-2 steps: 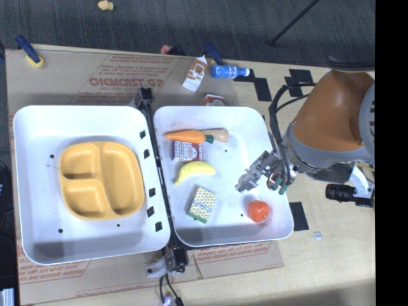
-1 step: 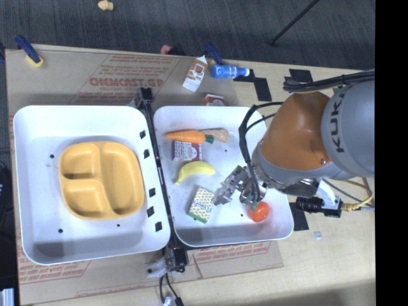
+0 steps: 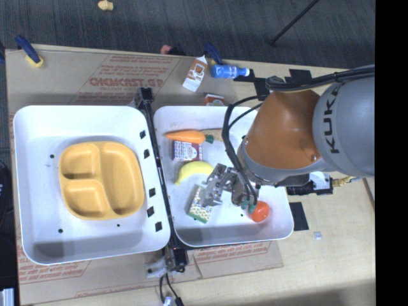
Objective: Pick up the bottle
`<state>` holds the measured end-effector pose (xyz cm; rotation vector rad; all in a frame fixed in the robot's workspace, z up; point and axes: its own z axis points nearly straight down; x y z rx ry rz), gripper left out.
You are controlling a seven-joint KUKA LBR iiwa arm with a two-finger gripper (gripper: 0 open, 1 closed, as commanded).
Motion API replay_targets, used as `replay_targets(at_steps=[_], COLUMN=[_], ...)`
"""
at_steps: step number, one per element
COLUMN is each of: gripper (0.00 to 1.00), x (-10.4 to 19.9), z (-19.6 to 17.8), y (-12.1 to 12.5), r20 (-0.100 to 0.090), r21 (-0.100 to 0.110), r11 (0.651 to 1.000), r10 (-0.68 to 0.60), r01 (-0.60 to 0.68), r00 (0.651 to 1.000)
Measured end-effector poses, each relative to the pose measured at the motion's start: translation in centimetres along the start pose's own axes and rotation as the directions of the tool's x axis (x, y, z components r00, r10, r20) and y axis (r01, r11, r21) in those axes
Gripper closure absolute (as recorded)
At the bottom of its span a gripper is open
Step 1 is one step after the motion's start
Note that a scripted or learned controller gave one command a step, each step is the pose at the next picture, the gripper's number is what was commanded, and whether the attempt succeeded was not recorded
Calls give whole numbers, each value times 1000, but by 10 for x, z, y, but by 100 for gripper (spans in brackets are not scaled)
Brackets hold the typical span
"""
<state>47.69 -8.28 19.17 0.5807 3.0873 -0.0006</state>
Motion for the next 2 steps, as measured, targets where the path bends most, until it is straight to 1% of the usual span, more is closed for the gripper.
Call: replay_targets(at_steps=[1,2], gripper=[100,100], x=[-39,-47], z=[-61,-166], y=[-101,-120], r20=[1,3], r21=[1,2], r11=[999,968], r10=[43,-251], r01=[-43,251], r00=[999,968])
